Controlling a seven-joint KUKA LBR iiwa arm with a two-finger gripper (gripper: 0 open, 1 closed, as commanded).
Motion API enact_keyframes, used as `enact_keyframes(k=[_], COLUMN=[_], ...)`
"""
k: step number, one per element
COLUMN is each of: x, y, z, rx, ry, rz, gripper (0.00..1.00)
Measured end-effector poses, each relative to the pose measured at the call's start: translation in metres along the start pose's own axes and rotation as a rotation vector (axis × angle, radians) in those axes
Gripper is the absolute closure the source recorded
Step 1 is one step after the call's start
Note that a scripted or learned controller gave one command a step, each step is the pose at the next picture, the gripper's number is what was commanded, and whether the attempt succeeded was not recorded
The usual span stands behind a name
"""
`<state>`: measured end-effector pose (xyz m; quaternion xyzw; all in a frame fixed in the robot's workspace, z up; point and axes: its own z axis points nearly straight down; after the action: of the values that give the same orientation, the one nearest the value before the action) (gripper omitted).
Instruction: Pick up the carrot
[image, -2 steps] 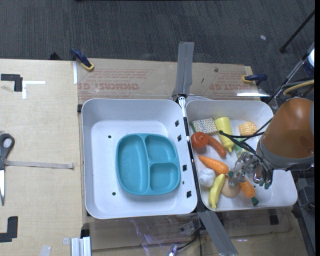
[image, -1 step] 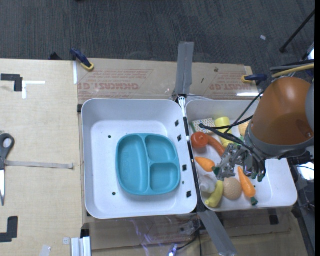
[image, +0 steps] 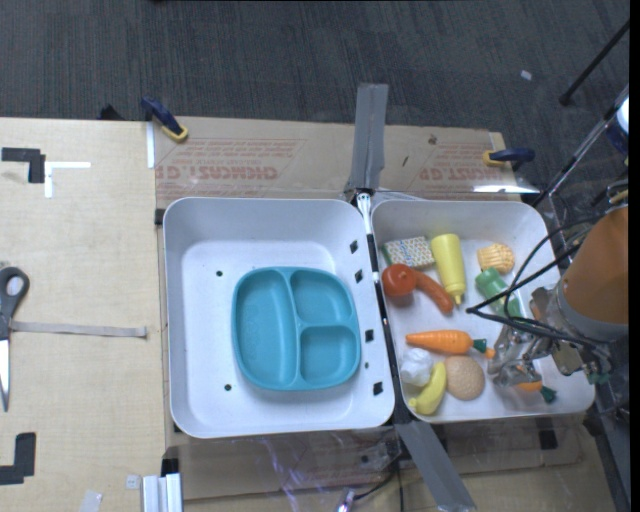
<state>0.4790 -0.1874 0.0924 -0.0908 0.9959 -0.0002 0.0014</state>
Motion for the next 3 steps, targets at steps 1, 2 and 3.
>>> enact_keyframes(k=[1, 2, 3], x=[0.000, -0.017, -0.012], y=[0.000, 0.029, 0.045], z=[0.000, 0.001, 0.000], rx=[0.000, -0.001, 0.001], ry=[0.000, 0.001, -0.002], rz=[0.000, 0.141, 0.076], gripper=[0.00, 0.00, 0.00])
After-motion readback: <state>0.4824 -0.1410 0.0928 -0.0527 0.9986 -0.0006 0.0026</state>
